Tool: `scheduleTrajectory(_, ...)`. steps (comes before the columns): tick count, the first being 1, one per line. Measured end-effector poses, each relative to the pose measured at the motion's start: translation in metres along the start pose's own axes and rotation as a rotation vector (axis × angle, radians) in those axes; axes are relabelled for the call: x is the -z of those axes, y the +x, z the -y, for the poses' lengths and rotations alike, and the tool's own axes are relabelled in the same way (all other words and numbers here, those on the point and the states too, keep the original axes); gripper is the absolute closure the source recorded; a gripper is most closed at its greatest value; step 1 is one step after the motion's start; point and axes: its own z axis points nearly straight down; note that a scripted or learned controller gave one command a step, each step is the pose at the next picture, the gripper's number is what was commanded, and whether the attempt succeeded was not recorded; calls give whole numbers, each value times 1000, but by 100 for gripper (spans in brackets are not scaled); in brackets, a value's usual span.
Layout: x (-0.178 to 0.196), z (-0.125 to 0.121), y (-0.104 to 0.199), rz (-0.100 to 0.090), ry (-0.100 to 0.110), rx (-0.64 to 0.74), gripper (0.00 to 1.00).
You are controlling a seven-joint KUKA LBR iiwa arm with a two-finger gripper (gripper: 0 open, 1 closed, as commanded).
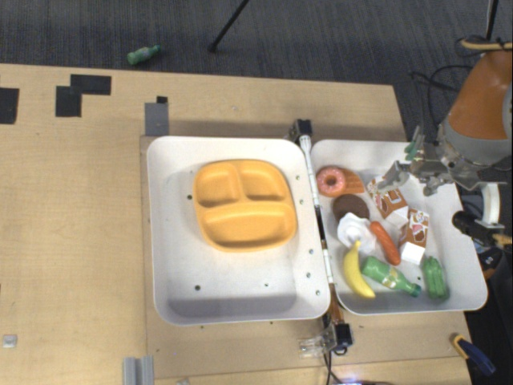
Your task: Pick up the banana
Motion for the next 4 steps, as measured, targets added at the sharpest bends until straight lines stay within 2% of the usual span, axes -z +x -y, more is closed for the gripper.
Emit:
scheduleTrajectory(1,-82,73,48,-1,4,22,0)
scheduleTrajectory(2,-100,97,51,1,-9,-4,0)
scheduleTrajectory(3,-88,95,51,1,-13,-3,100)
scheduleTrajectory(4,-2,102,187,-3,0,-59,100)
